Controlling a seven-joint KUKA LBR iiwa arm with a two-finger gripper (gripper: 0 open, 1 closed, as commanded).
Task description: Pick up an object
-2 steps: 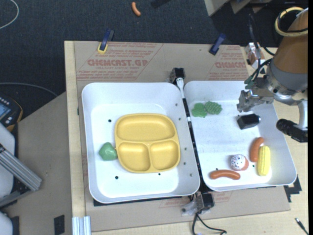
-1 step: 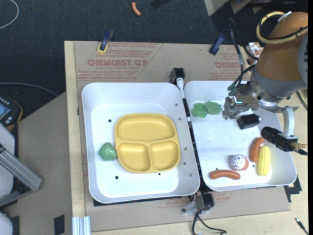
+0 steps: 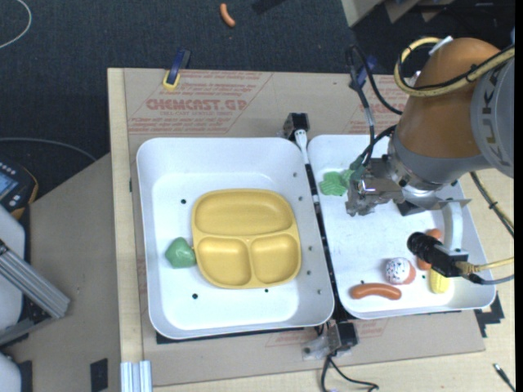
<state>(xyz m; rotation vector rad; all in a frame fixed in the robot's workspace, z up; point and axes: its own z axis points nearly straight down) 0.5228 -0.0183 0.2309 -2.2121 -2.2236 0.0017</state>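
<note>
My gripper (image 3: 360, 198) hangs low over the upper left part of the right bin (image 3: 359, 247), under the grey and orange arm. Just to its left, a green leafy toy (image 3: 332, 184) lies against the bin's left wall, close to the gripper; whether they touch is unclear. A red-orange sausage (image 3: 376, 291) lies near the bin's front edge. Beside it to the right sit a white speckled ball (image 3: 397, 270) and a small yellow piece (image 3: 439, 282). An orange piece (image 3: 426, 260) is partly hidden behind a black fitting (image 3: 431, 253) on the arm.
The left bin (image 3: 163, 211) holds a yellow divided plate (image 3: 245, 237) and a green toy (image 3: 180, 253) at the plate's left. Black clips (image 3: 296, 125) sit where the bins meet. Cables trail off the arm at the right.
</note>
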